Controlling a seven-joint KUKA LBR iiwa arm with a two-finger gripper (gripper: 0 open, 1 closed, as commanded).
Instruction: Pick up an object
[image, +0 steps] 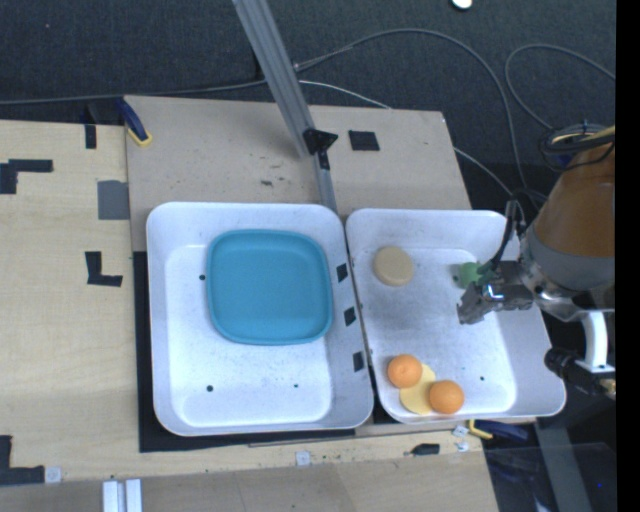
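Sitting at six o'clock in the right bin (520, 395), two orange balls (405, 371) flank a yellow piece (415, 396); a tan disc (393, 266) lies at eleven. At three, the gripper (472, 310) hovers, perhaps beside something green (466, 272). Left bin (180, 400): blue plate (269, 286).

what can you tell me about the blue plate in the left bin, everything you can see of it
The blue plate is a rounded-square dish in plain light blue, looking like smooth plastic, with a slightly raised rim and a flat middle. It lies flat and right way up on the floor of the left bin, toward the far side and roughly centred left to right. Nothing rests on it, and it touches only the bin floor. The claw is over the other bin, well apart from it.
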